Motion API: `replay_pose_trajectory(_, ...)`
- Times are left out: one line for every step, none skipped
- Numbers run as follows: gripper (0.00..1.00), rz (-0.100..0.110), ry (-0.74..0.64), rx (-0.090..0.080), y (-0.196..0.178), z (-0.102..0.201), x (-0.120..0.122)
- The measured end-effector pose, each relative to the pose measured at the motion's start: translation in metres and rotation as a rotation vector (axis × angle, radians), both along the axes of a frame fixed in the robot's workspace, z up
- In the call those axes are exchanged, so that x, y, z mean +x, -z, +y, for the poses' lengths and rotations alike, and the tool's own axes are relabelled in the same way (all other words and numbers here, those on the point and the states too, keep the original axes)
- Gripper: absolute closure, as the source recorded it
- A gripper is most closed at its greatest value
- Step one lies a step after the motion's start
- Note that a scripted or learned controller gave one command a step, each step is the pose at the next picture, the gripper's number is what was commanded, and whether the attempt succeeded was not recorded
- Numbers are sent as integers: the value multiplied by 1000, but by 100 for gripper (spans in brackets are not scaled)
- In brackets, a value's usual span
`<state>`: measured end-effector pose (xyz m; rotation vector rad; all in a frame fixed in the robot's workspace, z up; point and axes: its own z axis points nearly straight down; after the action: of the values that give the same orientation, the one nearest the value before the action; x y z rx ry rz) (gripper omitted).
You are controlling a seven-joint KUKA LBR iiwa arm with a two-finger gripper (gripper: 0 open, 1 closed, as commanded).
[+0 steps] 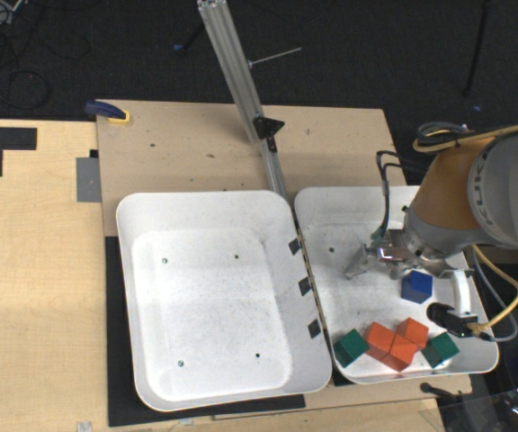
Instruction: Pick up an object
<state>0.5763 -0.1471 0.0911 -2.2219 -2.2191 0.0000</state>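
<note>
A single fixed camera is mounted above the counter (196,142), looking down at a slant from moderate distance. Both white bins (214,376) fall within frame; the arm (466,196) enters right of them.

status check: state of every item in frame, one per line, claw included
claw: low inside the right bin, fingers' opening unclear, nothing visibly held
blue block: lying in the right bin, just beside the wrist
orange blocks: clustered together at the right bin's near edge
green blocks: two, one at each end of the orange cluster
right bin: flat on the bench
left bin: flat on the bench, beside the right bin
</note>
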Motion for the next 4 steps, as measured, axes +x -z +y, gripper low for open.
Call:
replay_pose_trajectory(100, 1, 7, 1, -11, -1, 0)
replay_pose_trajectory(100, -4, 2, -2, -74, -5, 1)
replay_pose_trajectory(100, -3, -3, -1, -121, -1, 9)
replay_pose_trajectory(100, -3, -3, -1, -158, -3, 9)
